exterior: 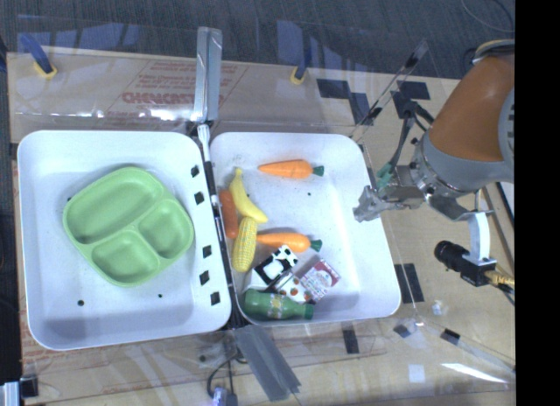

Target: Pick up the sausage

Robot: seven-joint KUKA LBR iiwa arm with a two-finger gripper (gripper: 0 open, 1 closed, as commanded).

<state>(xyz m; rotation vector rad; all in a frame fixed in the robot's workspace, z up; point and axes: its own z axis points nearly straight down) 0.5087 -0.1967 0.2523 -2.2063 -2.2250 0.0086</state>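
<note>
We see the grey arm with its orange band (468, 111) reaching in from the right, with the end effector (374, 203) poised over the right rim of the right-hand shallow white bin (350, 159). It is small and partly masked by cables, so we cannot tell whether it is open or closed; nothing appears in it.

The reddish-orange sausage (228, 213) lies along the left wall of that right bin, mostly tucked beneath a yellow banana (244, 199) that crosses over it. Just below them a yellow ear of corn (245, 244) stands nearly upright in the view. An orange carrot with a green stem (287, 169) lies near the far wall, and a second orange carrot (284, 241) sits mid-bin beside the corn. Toward the near wall we find a black-and-white carton (278, 268), a small red packet (313, 280) and a green bottle (278, 306) lying on its side.

The left white bin (52, 308) holds a light green divided plate (129, 224). Both bins rest on the table (105, 89).
</note>
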